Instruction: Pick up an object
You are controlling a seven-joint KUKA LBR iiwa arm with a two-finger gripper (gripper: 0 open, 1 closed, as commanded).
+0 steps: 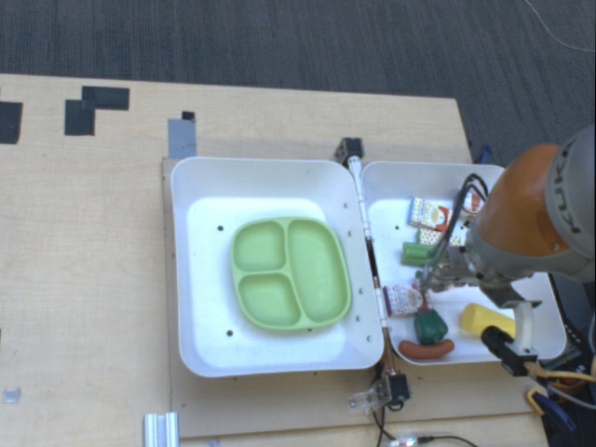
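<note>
A pale wooden bench (84, 277) fills the lower part of the view, with dark grey carpet (279, 26) beyond its far edge. Two shallow white bins rest on it side by side, touching along their inner rims: the left bin (200, 343) and the right bin (391, 180). Dark rectangular patches (93, 108) mark the bench top at the far left, and a small grey block (182, 136) stands just behind the left bin's far corner. A black fitting (350, 148) sits where the two bins meet at the far side. A metal bracket (160, 428) lies at the bench's near edge, and cables (396, 399) trail below the bins' junction.
</note>
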